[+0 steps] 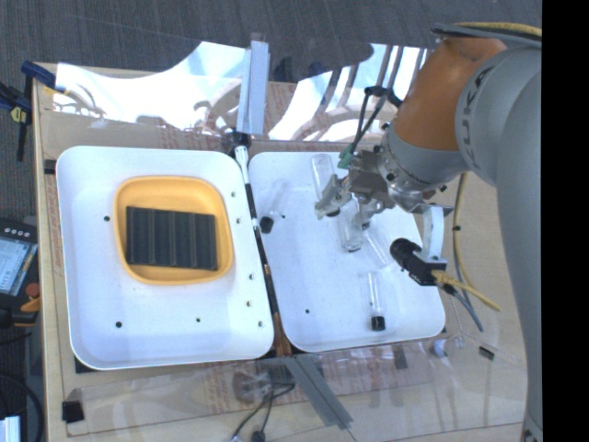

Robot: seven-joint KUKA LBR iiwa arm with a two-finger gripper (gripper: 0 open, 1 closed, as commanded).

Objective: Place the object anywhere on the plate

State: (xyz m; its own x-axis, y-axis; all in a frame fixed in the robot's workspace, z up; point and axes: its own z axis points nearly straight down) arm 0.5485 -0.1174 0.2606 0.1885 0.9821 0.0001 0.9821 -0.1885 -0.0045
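A yellow plate [172, 194] with a dark ridged centre lies in the left bin [87, 320]. In the right bin [304, 316], my gripper [347, 208] hangs over the middle with its fingers open. A clear tube [352, 238] lies just below and between the fingertips, not gripped. A second clear tube [374, 293] with a black cap lies nearer the front of that bin. A third clear tube [320, 168] lies near the back, left of the gripper.
A small black piece [267, 221] sits at the right bin's left wall. A black fitting [410, 259] with yellow cable hangs off the arm over the bin's right side. Crumpled foil [202, 81] lines the bench behind the bins.
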